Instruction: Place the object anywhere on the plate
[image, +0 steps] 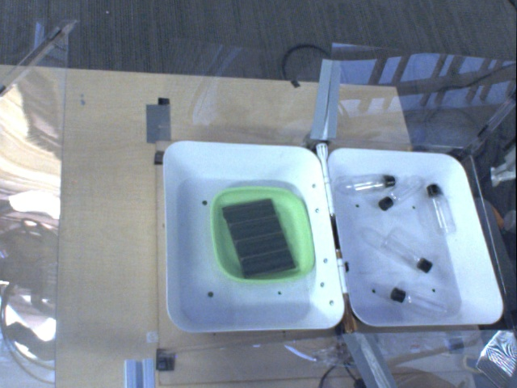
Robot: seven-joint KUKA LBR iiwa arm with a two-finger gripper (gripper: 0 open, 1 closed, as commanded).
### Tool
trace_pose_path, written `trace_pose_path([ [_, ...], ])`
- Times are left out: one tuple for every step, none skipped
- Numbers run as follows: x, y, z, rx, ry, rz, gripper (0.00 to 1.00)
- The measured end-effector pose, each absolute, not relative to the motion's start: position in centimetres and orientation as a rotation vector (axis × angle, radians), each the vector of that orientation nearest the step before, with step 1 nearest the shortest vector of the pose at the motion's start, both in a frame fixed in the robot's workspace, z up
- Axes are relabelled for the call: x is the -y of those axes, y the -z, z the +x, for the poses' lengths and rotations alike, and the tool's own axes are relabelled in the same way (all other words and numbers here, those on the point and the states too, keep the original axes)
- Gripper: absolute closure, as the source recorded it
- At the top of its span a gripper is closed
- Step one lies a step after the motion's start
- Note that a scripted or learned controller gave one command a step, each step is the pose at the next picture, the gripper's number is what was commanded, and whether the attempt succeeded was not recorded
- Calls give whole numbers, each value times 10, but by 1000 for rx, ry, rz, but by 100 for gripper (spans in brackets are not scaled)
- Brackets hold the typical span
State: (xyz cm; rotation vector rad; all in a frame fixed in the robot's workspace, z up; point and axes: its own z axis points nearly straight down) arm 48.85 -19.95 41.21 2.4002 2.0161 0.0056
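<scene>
Jaw state cannot be told, yet the task looks done: the dark ribbed block (258, 238) lies flat on the green plate (220, 234) in the left bin (186, 297), with black-capped clear vials (401, 249) at three o'clock in the right bin (464, 253).

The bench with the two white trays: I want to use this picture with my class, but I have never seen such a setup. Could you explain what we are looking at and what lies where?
This is a robot workbench, photographed by one fixed camera above it, looking down at a slant. On the wooden bench sit two shallow white bins side by side. The left bin holds a green plate, and a dark ribbed rectangular block lies on it. The right bin holds several clear vials with black caps, scattered and lying on their sides. The job set for the robot is to place an object on the plate; the dark block already rests there.
</scene>
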Motion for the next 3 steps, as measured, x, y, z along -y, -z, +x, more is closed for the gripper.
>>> trace_pose_path([
  [197,-322,489,-2039,-4,2382,0],
  [201,-335,488,-2028,-6,2390,0],
  [201,-387,489,-1982,-8,2426,0],
])
